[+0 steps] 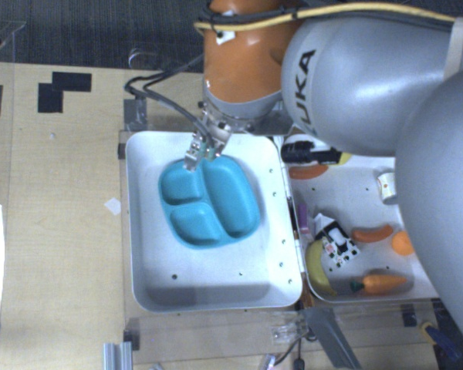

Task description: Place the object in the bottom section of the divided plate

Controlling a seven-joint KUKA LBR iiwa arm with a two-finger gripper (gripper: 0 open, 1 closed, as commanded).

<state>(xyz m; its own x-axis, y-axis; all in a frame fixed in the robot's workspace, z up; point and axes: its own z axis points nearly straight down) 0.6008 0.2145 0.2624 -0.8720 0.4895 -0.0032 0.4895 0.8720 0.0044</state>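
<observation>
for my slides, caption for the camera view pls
KUKA arm's gripper poised over the blue divided plate in the left bin.

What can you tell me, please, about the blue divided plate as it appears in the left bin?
The blue divided plate is a rounded-square dish, smooth and glossy like plastic, with raised ridges splitting it into three sections: one large on the view's right, two smaller on the left. It lies flat, turned at a slant, on the floor of the left white bin. All three sections look empty. The gripper is at its upper edge; contact cannot be judged.
</observation>
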